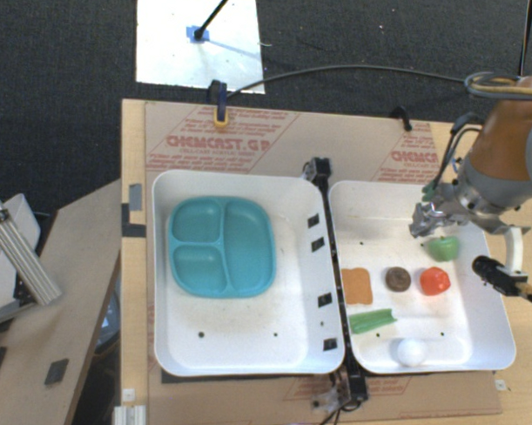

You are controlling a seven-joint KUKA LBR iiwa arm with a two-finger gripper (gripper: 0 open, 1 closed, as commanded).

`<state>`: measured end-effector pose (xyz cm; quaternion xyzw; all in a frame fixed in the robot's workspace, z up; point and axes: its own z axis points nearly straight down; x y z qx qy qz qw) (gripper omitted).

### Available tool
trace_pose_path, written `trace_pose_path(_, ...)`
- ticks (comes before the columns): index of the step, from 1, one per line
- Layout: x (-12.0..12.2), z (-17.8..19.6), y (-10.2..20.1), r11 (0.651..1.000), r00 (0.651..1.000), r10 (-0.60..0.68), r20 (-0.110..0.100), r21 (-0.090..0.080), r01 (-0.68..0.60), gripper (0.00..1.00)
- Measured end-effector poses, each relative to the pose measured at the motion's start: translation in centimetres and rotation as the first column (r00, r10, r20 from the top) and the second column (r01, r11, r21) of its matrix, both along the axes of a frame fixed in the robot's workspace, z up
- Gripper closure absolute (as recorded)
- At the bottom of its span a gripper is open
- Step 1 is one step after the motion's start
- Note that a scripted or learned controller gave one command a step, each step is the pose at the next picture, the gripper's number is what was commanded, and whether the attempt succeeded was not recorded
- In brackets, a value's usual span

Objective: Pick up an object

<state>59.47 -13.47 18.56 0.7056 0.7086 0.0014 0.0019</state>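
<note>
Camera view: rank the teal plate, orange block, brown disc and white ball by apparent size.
1. teal plate, by far the largest
2. orange block
3. white ball
4. brown disc
The ball and disc look nearly alike, so their order is unsure.

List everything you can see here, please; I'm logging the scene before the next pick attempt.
bins: two, white, side by side on the bench
divided plate: one, teal, in the left bin
green round item: one, right bin, just below the hand
red item: one, right bin
brown round item: one, right bin
orange flat piece: one, right bin
green long piece: one, right bin
white ball: one, right bin, front
hand: one, metal, over the right bin
</note>
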Motion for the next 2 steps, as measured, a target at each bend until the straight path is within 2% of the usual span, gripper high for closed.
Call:
trace_pose_path(1, 0.1, 4.9, 0.0, 1.000, 1.000, 0.001, 0.000, 0.000, -0.001, 1.00)
trace_pose_path(2, 0.1, 3.9, 4.9, 1.000, 1.000, 0.002, -0.003, 0.001, -0.002, 1.00)
